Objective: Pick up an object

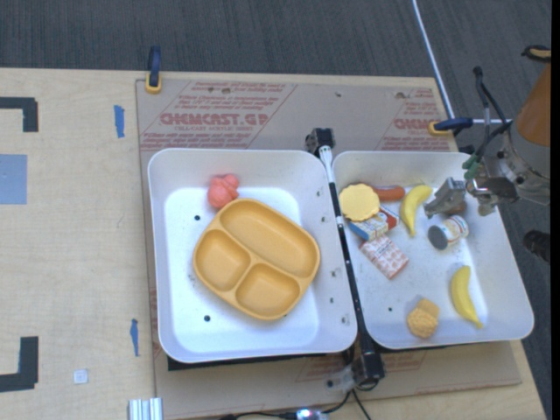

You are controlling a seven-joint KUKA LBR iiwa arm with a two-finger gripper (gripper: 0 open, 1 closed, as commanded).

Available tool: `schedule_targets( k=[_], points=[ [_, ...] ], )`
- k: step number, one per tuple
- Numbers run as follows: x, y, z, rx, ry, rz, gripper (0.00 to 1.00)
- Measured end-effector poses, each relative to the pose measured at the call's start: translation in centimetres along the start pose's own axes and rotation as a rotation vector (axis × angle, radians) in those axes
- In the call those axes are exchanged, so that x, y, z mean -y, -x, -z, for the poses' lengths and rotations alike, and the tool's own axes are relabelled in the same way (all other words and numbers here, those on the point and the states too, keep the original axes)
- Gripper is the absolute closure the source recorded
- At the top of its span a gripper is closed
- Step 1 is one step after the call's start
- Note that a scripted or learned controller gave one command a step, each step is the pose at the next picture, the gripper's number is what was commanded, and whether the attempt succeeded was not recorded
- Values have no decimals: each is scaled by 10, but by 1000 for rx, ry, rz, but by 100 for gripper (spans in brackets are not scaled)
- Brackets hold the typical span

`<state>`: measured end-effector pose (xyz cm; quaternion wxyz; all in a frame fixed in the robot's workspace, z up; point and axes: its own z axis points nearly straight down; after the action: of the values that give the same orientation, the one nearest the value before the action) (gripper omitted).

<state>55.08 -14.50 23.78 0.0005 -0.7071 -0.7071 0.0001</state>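
Both bins (175,234) are smooth white plastic with a slight sheen. The divided tray (255,259) is matt yellow-orange plastic. The bananas (465,296) look like glossy plastic — smooth-skinned. The bench board (70,261) is pale wood, matt; its protective sheet (219,116) — printed brown paper.

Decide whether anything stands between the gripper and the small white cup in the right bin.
Nothing visible stands between them. The gripper hovers just above the small white cup in the right bin. The nearest banana lies to the camera view's left, beside that path.
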Motion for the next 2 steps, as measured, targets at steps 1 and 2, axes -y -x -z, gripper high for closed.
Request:
schedule_targets(
  k=[1, 2],
  points=[
    [4, -2, -128, 0, -1, -1, 0],
    [42, -32, -148, 4, 17, -2, 0]
  ],
)
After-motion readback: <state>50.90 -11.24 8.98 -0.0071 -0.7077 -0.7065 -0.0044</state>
